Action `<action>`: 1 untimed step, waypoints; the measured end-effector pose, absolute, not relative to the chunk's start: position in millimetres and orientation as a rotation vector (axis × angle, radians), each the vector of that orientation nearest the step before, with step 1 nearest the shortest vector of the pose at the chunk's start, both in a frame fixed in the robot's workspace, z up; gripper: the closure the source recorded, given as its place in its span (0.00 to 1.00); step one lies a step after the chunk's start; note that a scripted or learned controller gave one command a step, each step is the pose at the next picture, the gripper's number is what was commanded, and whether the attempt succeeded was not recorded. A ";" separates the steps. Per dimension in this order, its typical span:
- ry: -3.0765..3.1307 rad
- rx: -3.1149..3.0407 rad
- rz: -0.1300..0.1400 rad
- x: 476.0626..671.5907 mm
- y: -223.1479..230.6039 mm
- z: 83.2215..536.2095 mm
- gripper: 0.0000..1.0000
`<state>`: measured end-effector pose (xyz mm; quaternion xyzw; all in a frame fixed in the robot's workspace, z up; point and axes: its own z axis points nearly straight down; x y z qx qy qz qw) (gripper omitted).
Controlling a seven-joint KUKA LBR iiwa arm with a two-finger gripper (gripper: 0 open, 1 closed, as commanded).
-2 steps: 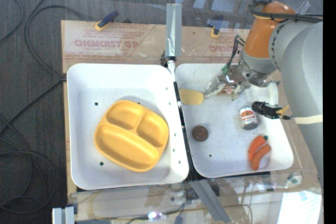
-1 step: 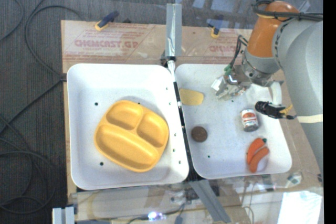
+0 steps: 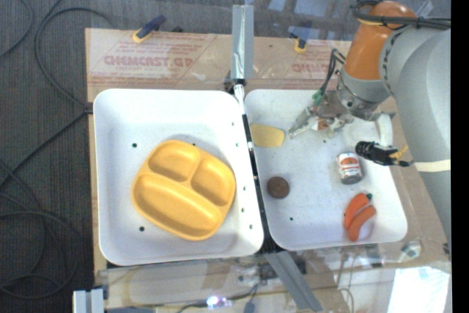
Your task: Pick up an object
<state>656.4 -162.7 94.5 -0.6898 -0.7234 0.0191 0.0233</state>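
The claw (image 3: 311,121), fingers apparently spread and holding nothing, hovers in the right bin (image 3: 322,231) just beside the yellow piece (image 3: 267,135), probably light, stiff, best pinched across its edges.

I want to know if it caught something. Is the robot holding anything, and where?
Nothing is held. The end effector hovers over the right bin, near the yellow piece.

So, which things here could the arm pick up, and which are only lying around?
For the job:
- end effector, over the right bin
- yellow flat piece
- brown round piece
- small can
- orange carrot toy
- yellow divided tray, in the left bin

Lying about:
- cables on the floor
- clamps
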 end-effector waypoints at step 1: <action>-2.536 -1.873 -0.016 591.6 -214.4 91.5 0.00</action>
